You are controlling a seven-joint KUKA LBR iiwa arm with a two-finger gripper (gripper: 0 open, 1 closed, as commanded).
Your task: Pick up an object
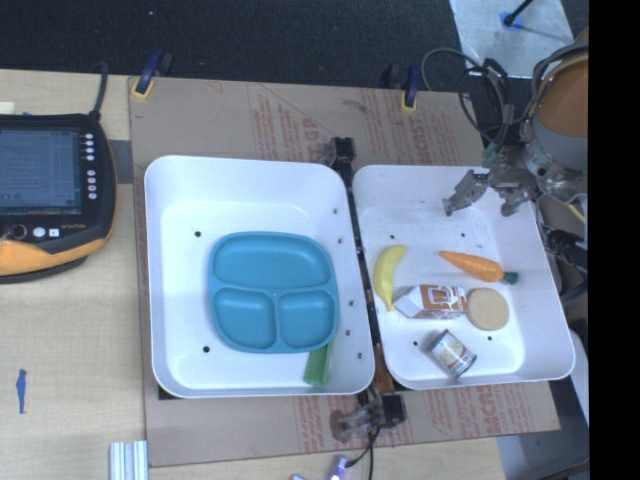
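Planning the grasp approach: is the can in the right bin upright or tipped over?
Tipped over. The can lies on its side on the right bin floor, its round end facing the camera.

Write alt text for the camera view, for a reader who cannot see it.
A grey robot arm's open gripper hovers over the right white bin, which holds a banana, carrot, small carton, round cookie and can. The left bin holds a blue divided plate.

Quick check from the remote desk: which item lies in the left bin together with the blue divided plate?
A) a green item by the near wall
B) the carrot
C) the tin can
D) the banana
A: the green item lies beside the blue plate in the left bin.
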